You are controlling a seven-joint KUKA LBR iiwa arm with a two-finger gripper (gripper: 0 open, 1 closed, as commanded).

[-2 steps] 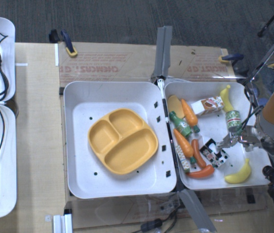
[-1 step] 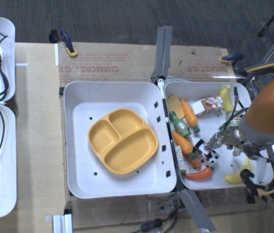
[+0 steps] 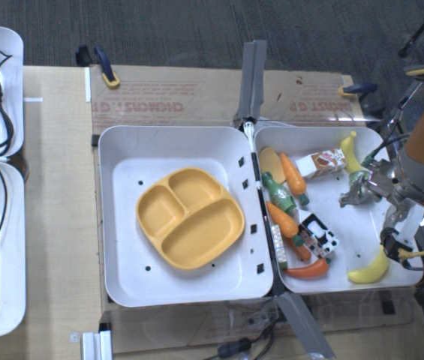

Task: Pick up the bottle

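The bottle (image 3: 277, 191) is green with a pale label and lies on its side near the left wall of the right bin (image 3: 362, 235), between two orange carrots (image 3: 293, 172). My gripper (image 3: 356, 193) hangs over the right half of that bin, roughly a hand's width to the right of the bottle and apart from it. Nothing shows in its grasp. Bare white bin floor lies between the gripper and the bottle.
The right bin also has a snack packet (image 3: 323, 162), two bananas (image 3: 369, 271), a black-and-white box (image 3: 318, 235) and a red chili-like piece (image 3: 307, 270). A yellow divided plate (image 3: 189, 217) lies in the left bin (image 3: 121, 201).
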